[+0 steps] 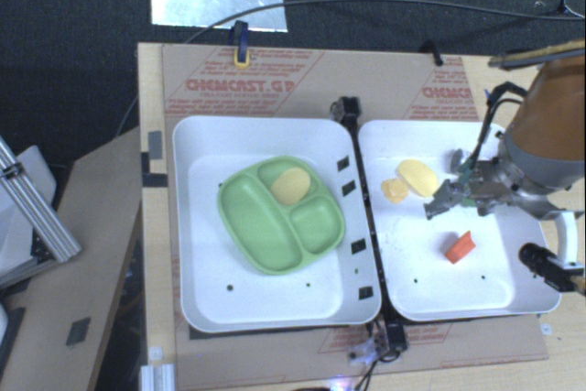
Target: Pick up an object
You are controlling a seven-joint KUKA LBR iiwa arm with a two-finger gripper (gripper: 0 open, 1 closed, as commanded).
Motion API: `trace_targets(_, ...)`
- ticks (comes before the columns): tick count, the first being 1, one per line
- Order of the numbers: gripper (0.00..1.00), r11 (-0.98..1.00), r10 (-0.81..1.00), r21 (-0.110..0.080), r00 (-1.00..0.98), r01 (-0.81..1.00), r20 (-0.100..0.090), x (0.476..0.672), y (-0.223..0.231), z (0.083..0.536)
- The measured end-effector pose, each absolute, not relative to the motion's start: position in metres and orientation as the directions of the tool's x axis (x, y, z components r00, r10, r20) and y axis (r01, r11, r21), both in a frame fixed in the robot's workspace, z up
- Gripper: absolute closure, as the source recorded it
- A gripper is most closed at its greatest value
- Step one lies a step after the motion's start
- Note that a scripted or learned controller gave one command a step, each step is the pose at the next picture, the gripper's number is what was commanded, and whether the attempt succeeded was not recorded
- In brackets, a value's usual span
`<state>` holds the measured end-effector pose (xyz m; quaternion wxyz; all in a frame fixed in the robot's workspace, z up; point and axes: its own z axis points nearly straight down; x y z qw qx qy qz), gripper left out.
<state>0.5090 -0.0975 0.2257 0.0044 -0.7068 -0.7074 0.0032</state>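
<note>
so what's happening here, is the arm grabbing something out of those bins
Not yet. The grey and orange arm reaches in from the right, its gripper low over the right bin, between the yellow pieces and the small red piece. Nothing is visibly between its fingers. In the left bin sits a green divided plate with a yellow piece in one compartment.

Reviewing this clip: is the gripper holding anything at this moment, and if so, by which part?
Nothing is seen held. The gripper hovers over the right bin, beside the yellow pieces and above the orange block, with no object between its fingers.
</note>
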Motion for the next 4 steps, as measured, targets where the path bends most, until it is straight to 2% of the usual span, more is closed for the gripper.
trace_targets(1,0.00,0.003,1.000,0.001,-0.003,1.000,0.000,0.512,-0.097,0.231)
trace_targets(4,0.00,0.001,1.000,-0.002,-0.001,1.000,0.001,0.507,-0.088,0.082)
